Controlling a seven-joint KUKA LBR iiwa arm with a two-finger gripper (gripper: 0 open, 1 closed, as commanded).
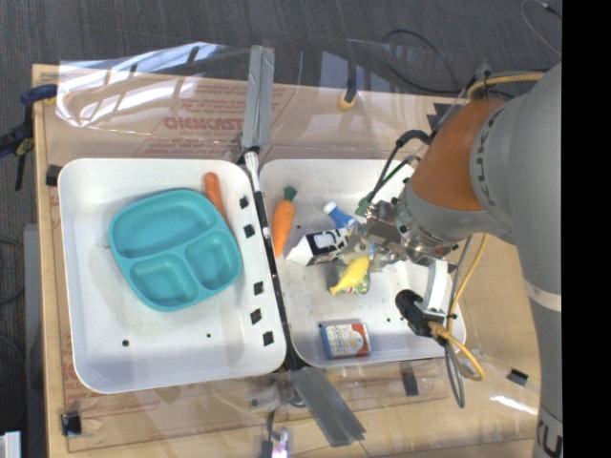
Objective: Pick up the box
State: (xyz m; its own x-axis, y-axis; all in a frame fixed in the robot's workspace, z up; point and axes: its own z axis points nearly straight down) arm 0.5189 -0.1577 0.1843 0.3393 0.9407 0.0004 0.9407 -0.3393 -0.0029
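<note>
Camera view looks down at a slant on two white bins set side by side on the table, and the arm reaches in from the right over the right-hand bin. Taking the orange carrot near that bin's left wall as landmark: the box, a small black-and-white carton, lies just to the right of the carrot, tilted on the bin floor. A little further right of the carrot the end effector sits low over the clutter, close beside the box's right end; whether it is open, closed or gripping anything I cannot tell, since the wrist and its cables cover that part. A yellow toy lies right of and below the carrot, just under the end effector, and a small blue-capped item pokes out beside the box. Well below the carrot, near the bin's front wall, a small can lies on its side. To the carrot's left, across the divider, a second carrot rests against a teal divided plate. The low, crowded approach looks aimed at the box, which is probably not yet lifted.
</note>
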